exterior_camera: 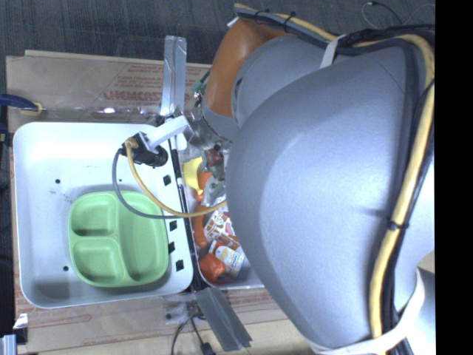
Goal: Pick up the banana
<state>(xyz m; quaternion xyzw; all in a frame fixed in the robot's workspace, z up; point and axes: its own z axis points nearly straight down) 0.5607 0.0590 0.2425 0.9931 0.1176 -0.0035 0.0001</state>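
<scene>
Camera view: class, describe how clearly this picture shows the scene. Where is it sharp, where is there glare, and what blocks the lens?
Camera view: the grey arm looms close to the lens, soft-edged, covering most of the right bin; the green tray in the left bin is fairly sharp and evenly lit; mild glare whitens the bin's far rim; the banana shows as a small yellow patch.

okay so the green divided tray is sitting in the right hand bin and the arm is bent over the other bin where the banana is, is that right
Not quite. The camera view shows the green divided tray in the left bin, not the right. The rest holds: the arm is bent over the right bin, where a bit of yellow, likely the banana, peeks out beside snack packets.
</scene>
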